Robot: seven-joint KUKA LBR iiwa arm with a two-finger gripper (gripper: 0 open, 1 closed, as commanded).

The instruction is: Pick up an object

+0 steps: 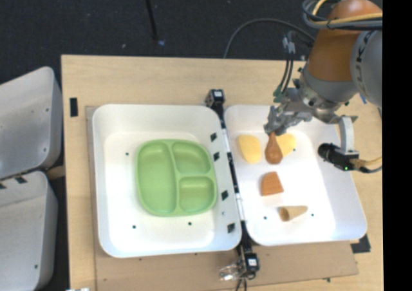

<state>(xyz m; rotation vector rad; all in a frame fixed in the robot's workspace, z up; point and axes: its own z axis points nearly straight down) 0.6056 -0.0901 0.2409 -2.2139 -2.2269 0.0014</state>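
Hidden/unclear first: the hand (275, 127) sits right over the top of the brown piece (274, 150), so the piece's narrow upper tip is masked by it. Can't tell whether the hand is open or clamped, or whether it actually touches the piece; from this angle they overlap. The arm (335, 51) is cut off at the right edge. The second yellow piece (288, 143) is partly covered by the brown piece, only its right side shows. All the pieces are small and soft in detail; I can't say what they are.

Counts:
- 2 white bins on the bench (77, 84): left bin (103, 180), right bin (335, 199), side by side and touching along the middle.
- 1 green plate (161, 180), three compartments, lying flat in the middle of the left bin.
- 5 small pieces, all in the right bin: 2 yellow, 1 brown, 1 orange, 1 tan.

Layout in the right bin: the first yellow piece (250, 148) lies on the left side, just beside the brown piece. The brown piece is pear-shaped, wide end toward the near side, on the far-left part of the bin floor. The orange piece (271, 184) is nearer than it, apart. The tan wedge (293, 212) is nearest, slightly right of the orange piece.

Hand is over the far half of the right bin.
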